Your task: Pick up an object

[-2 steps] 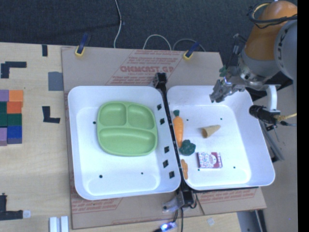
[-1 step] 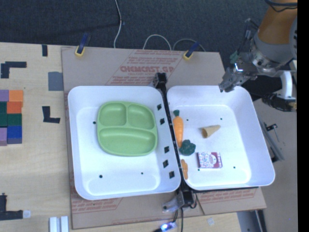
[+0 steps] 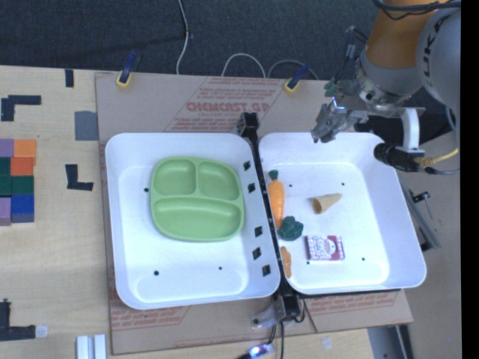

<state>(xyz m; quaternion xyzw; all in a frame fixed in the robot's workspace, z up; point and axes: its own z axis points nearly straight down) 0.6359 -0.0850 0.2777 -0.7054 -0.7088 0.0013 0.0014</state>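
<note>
Since my pincer, grip unclear, hovers over the bin's rim, I'd pinch the light, stiff carrot midway.

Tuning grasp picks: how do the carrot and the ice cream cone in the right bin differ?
The carrot is bright orange with a green top; the cone is pale tan. The carrot is longer and lies along the bin's left wall, next to the dark green piece; the cone is shorter and lies apart from other items nearer the middle. Both taper, lie flat in the right bin, and sit away from the gripper.
</note>
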